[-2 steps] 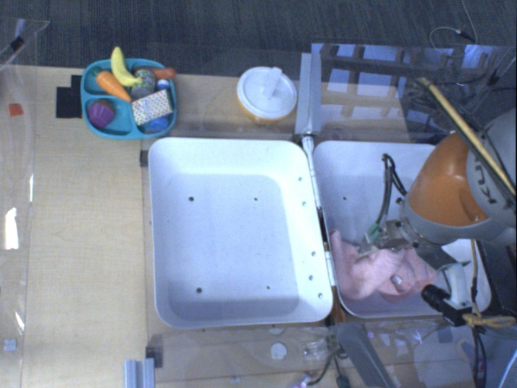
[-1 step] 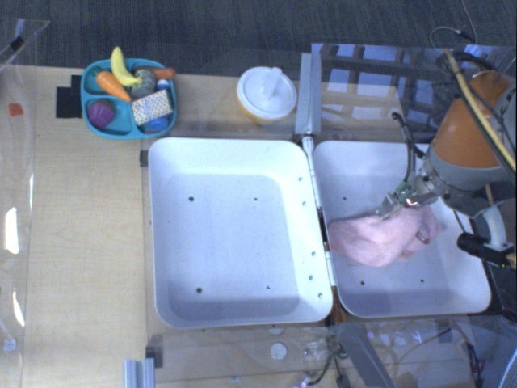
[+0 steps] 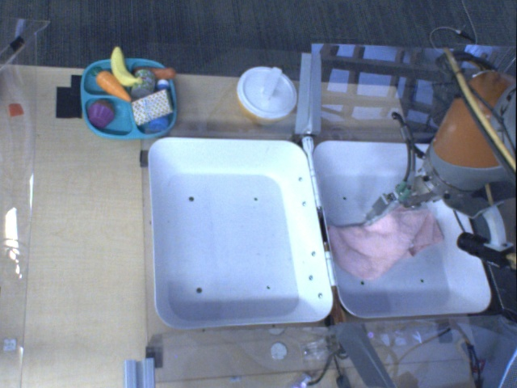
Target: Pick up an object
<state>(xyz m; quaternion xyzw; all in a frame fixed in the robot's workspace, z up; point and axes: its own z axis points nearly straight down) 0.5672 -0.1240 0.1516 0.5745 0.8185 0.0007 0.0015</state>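
A crumpled pink cloth [image 3: 384, 242] lies in the right white bin [image 3: 355, 168], spread across its middle. My gripper [image 3: 389, 204] hangs low over the cloth's upper edge, reaching in from the right under the grey and orange arm [image 3: 472, 136]. Its tips sit right at the cloth's top fold; whether they touch or pinch it is unclear from this angle.
The left white bin [image 3: 230, 233] sits beside the right one, with a metal divider between them. Behind the bins stand a blue tray [image 3: 128, 97] of toy food and a white lidded cup [image 3: 266, 94]. A metal frame rises at the back right.
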